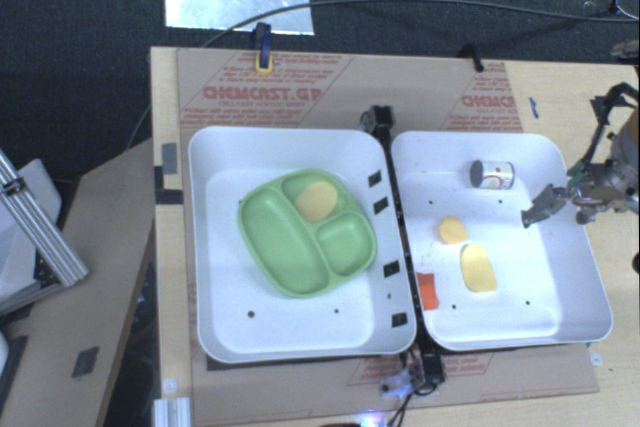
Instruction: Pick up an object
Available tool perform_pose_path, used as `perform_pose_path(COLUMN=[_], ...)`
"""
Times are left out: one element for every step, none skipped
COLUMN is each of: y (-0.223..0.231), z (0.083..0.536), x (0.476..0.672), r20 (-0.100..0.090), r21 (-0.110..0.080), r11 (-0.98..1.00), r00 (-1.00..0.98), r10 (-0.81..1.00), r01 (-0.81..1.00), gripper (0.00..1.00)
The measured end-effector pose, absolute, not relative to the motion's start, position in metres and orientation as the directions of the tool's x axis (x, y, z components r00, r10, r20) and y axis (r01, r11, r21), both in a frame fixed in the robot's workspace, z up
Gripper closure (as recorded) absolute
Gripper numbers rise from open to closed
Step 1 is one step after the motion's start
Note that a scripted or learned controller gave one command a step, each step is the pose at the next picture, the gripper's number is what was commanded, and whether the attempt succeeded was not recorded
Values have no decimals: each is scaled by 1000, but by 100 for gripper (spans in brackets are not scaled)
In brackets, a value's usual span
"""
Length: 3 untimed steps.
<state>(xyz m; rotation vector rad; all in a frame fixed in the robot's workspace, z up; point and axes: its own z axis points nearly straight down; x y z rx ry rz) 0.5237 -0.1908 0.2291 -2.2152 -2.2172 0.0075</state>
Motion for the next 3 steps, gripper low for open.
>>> perform_pose_path(y=[-191, -194, -193], z=[234, 172, 111], x=[526, 526, 530], r20=[-1, 1, 1], r21=[1, -3, -2], r11=[4, 1, 1], r00=[-4, -1, -1], r10=[1000, 1000, 1000], r01=[1000, 1000, 1000], gripper=[0, 0, 0])
